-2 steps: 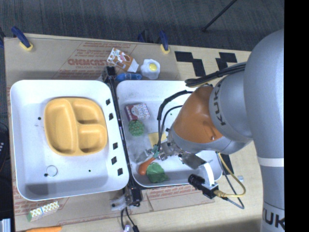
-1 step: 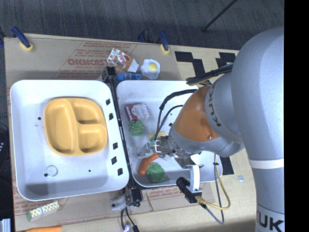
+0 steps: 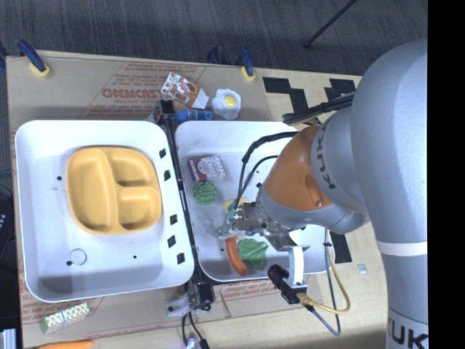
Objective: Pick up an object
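The right bin [image 3: 218, 131] holds a red-and-white packet [image 3: 207, 168], a green bumpy ball [image 3: 205, 192], an orange carrot-like piece [image 3: 234, 257] and a green leafy item [image 3: 253, 251] beside it. A small yellow-green thing [image 3: 232, 208] peeks out by the wrist. My gripper [image 3: 242, 227] is low in this bin, just above the carrot piece and green item, and right of the ball. The orange-banded wrist covers most of it.
The left bin [image 3: 29, 195] holds a yellow divided tray [image 3: 112, 187]. Behind the bins lie a snack packet [image 3: 179, 87], a blue object [image 3: 193, 115] and a yellow-and-white toy [image 3: 227, 102]. A wrapped candy [image 3: 65, 316] lies at the front left. The arm body covers the right bin's right side.
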Robot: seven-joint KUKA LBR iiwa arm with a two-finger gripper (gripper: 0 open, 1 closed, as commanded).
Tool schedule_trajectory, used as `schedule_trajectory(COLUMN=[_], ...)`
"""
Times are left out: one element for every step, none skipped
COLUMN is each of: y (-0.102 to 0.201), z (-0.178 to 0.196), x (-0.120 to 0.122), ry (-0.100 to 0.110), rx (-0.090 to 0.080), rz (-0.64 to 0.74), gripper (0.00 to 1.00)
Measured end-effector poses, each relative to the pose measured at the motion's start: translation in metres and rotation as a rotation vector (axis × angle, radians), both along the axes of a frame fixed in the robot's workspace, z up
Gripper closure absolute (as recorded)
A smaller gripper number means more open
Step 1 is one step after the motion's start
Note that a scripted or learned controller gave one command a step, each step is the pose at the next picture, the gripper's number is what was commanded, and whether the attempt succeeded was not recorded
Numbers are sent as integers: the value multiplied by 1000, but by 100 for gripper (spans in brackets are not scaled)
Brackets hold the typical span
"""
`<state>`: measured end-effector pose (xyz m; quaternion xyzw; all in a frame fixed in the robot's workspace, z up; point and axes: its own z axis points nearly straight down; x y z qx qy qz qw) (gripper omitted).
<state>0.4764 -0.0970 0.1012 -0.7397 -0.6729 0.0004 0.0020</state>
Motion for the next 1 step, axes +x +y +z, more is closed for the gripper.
schedule_trajectory(y=[0], z=[0], x=[0], ry=[0], rx=[0], rz=[0], gripper=[0])
